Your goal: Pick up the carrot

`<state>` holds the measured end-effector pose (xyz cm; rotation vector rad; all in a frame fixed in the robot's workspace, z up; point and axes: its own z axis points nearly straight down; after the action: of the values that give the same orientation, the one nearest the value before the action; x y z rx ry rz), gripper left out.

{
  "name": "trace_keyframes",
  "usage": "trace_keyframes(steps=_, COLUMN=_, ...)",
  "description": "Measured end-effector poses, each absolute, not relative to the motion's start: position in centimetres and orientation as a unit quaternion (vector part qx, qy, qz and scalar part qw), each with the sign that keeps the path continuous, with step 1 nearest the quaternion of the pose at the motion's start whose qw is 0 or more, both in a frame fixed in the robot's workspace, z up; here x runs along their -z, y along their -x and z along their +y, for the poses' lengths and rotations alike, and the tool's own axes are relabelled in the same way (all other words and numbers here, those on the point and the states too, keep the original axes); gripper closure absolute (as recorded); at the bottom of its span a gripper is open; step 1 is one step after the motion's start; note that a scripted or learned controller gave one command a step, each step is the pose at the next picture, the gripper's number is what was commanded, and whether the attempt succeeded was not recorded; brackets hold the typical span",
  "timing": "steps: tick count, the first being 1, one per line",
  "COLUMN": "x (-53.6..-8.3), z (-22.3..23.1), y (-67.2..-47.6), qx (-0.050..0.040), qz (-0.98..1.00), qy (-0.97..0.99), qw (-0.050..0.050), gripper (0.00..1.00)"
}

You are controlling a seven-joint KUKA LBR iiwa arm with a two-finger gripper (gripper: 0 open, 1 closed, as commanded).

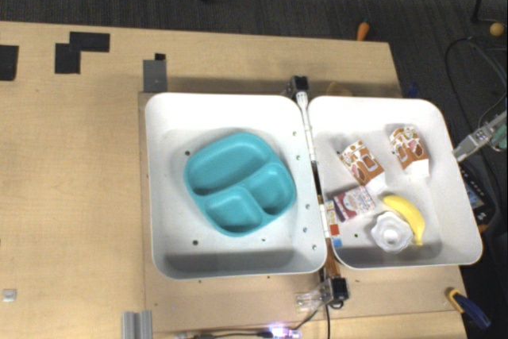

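My hand [479, 138] hangs at the right edge, just past the right bin's [444, 121] right wall; I cannot tell whether it is clenched or released. That bin holds a banana [406, 214], two snack packets [361, 161] and a small carton [353, 204]. A teal plate [238, 181] lies in the left bin [163, 171]. A small orange thing [363, 30] lies just beyond the bench's [71, 194] far edge; I cannot tell whether it is the carrot.

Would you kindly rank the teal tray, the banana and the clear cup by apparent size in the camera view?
1. Teal tray, by far the largest.
2 and 3. Banana and clear cup look alike in size; I would not rank them.
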<state>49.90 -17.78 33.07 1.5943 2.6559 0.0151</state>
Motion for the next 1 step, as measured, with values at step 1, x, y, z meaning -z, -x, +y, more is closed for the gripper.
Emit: trace_keyframes(steps=1, x=-33.05, z=-17.78, y=-49.89, qx=-0.0048, qz=0.857, qy=-0.515, qw=0.022, gripper=0.00)
